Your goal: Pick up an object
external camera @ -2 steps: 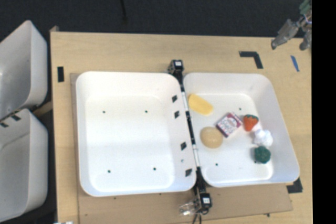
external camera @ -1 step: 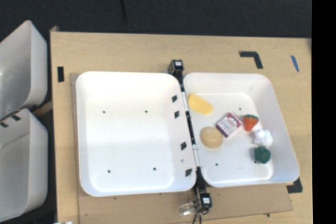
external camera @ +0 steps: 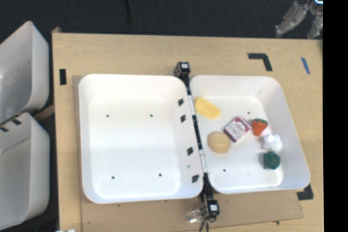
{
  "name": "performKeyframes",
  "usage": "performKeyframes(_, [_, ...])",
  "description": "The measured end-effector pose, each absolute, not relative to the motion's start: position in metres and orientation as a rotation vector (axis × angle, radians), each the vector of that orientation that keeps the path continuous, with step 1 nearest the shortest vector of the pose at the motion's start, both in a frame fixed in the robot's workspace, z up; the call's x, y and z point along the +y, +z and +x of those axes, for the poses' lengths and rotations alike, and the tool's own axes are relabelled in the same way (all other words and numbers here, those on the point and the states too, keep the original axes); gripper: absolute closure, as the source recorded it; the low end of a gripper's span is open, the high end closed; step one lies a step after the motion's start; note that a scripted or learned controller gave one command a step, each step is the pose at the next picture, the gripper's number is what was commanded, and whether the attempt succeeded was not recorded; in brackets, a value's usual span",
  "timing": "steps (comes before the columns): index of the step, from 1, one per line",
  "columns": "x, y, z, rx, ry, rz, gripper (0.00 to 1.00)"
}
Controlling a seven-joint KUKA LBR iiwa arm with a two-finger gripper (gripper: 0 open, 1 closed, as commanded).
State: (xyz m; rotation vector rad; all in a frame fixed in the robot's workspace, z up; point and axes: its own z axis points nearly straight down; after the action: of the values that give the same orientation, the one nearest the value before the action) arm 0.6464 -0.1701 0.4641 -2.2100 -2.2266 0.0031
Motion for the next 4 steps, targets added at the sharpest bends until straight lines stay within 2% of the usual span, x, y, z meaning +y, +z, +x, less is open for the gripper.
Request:
performKeyframes(1, [-0.184, 0.545, 0.664, -2.233, -0.006, -2.227, 0.0])
performKeyframes(2, [-0.085, 0.516, 0.691, -2.233, -0.002, -2.209, 0.0])
performKeyframes(3, [0.094, 0.553, 0.688, -2.24, -0.012, -2.204, 0.0])
performKeyframes(4, [0.083, 0.551, 0.689, -2.224, -0.001, -2.222, 0.0])
